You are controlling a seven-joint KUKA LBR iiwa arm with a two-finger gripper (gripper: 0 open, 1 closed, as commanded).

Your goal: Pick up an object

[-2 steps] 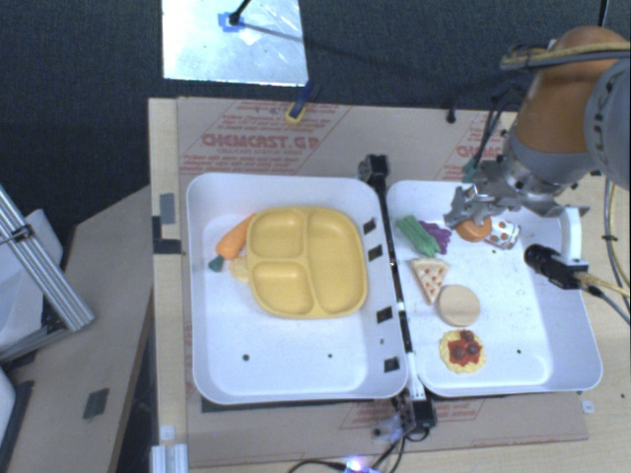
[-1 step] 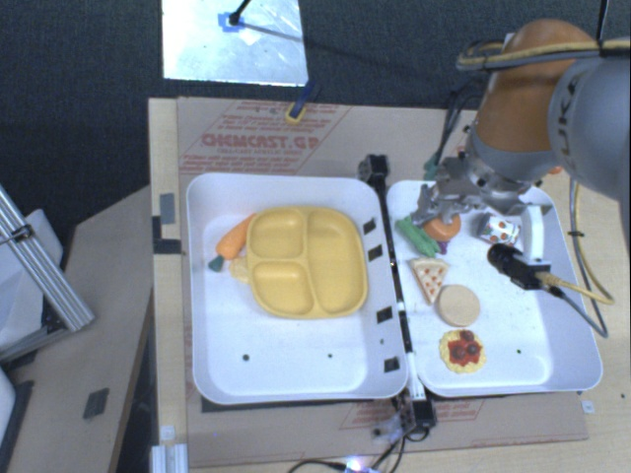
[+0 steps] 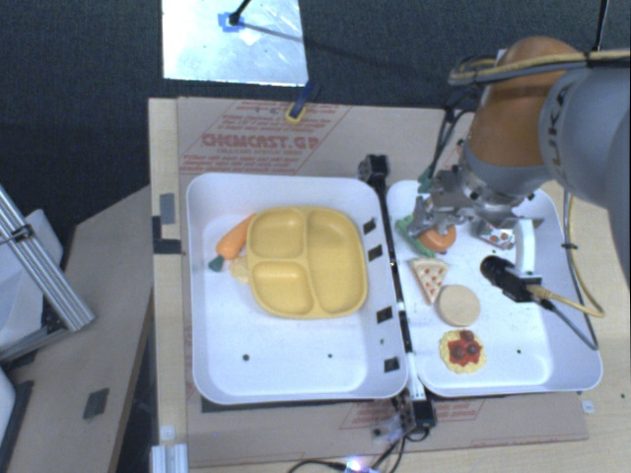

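Observation:
My gripper (image 3: 432, 223) is low in the right bin (image 3: 562, 358), near its back left corner. Directly under it lies an orange toy food with green leaves (image 3: 435, 238), partly hidden by the gripper. In front of that are a pizza slice (image 3: 429, 279), a round beige cookie (image 3: 458, 305) and a small yellow tart with red topping (image 3: 462, 351). A small white and red piece (image 3: 500, 236) sits just right of the gripper.
The left bin (image 3: 296, 372) holds a yellow divided plate (image 3: 299, 261) with a carrot (image 3: 233, 238) along its left edge. The grey arm with its orange band (image 3: 513, 116) hangs over the back of the right bin. A divider (image 3: 389, 264) separates the two bins.

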